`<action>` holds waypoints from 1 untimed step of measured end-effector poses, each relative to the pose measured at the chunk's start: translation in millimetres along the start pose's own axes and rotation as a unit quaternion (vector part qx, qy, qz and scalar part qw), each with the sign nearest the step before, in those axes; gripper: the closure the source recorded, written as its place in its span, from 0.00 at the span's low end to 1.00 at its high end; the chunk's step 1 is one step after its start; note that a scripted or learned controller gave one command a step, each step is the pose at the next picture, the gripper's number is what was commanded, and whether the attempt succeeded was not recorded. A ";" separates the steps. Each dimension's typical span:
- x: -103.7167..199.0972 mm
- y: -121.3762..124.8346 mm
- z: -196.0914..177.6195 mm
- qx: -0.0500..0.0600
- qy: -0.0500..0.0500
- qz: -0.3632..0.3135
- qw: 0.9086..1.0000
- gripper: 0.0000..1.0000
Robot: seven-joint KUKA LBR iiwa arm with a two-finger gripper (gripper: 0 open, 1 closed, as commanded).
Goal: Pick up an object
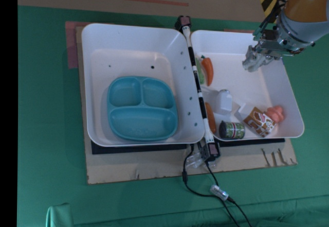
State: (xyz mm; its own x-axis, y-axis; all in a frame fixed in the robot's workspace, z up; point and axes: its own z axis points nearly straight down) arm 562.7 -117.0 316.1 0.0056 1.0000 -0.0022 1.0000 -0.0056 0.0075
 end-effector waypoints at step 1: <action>37.0 -63.1 -45.8 0.000 0.000 -0.001 1.000 1.00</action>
State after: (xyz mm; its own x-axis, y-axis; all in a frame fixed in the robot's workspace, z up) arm 499.5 -79.5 361.3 0.0044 1.0000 -0.0014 1.0000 -0.0044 0.0073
